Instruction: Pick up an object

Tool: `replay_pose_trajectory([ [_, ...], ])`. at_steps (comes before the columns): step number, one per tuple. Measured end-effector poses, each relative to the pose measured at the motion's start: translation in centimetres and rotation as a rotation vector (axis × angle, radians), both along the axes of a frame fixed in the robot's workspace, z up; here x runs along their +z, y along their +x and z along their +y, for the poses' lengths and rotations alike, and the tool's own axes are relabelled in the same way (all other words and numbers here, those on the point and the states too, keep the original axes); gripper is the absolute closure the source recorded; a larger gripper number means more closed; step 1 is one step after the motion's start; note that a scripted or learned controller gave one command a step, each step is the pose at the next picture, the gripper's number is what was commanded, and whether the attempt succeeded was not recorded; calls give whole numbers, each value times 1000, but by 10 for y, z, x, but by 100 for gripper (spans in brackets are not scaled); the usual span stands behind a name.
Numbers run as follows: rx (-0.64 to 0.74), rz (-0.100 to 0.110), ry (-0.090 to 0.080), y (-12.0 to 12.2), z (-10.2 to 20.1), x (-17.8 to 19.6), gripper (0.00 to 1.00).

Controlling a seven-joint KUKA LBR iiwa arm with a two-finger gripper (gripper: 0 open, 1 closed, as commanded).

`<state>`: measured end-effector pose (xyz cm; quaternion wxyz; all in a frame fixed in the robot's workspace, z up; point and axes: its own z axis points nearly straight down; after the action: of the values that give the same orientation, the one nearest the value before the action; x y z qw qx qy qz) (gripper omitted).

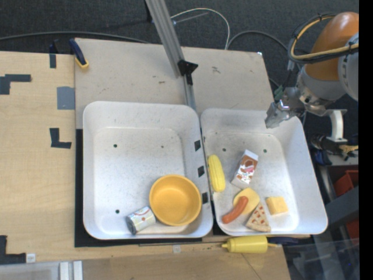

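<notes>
From the camera above the bench, the two white bins sit side by side. The left bin (pixel 99 156) holds a yellow bowl (pixel 175 199) at its near right, upright with its mouth showing. A small can (pixel 140 220) lies on its side just left of the bowl, touching or nearly touching the bowl's rim.

The right bin (pixel 303 174) holds the toy food. A corn cob (pixel 216 172) lies along the bin's left side, pointing near to far. To its right a small carton (pixel 246 169) stands tilted, white with a red and brown print. Near of the carton, a cheese wedge (pixel 246 199) sits against a red sausage (pixel 232 212), the two touching. A pizza slice (pixel 259 219) lies just right of the sausage, and a yellow cube (pixel 277 205) sits beside the slice, toward the right wall.

A mustard bottle (pixel 246 245) lies on its side on the bench, just outside the near edge of the right bin.

The arm comes in from the right, and its gripper (pixel 275 116) hangs at the far right corner of the right bin, well apart from all the food. Whether it is open or closed cannot be told at this angle; nothing is seen in it.
</notes>
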<state>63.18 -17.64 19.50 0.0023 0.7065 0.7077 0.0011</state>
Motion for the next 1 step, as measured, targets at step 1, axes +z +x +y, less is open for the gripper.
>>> replay_pose_trajectory([
  [1, 0, 1, 0, 1, -1, 43, 100],
])
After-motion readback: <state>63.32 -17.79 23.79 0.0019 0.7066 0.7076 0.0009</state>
